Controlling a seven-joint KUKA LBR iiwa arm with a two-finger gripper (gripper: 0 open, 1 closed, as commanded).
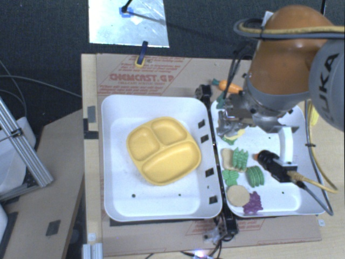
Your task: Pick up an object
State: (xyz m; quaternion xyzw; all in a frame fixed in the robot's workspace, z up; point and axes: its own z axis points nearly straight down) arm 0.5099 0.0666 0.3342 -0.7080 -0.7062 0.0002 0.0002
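Note:
My gripper (228, 124) hangs low over the upper left part of the right bin (291, 201), close to the wall between the two bins. A pale green piece (233, 140) lies right beneath it. I see nothing clearly held. Further down the bin lie a tan slice (227, 156), a ribbed green piece (240, 159), a dark green pickle (255, 175), a green leaf (230, 177), a round tan cookie (237, 195) and purple grapes (252, 203). An orange carrot (230, 86) sits at the bin's far edge.
The left bin (116, 198) holds a yellow divided plate (163, 149). The arm's large orange and grey wrist (288, 58) covers the upper right of the right bin. A foil sheet (128, 14) lies beyond the bench.

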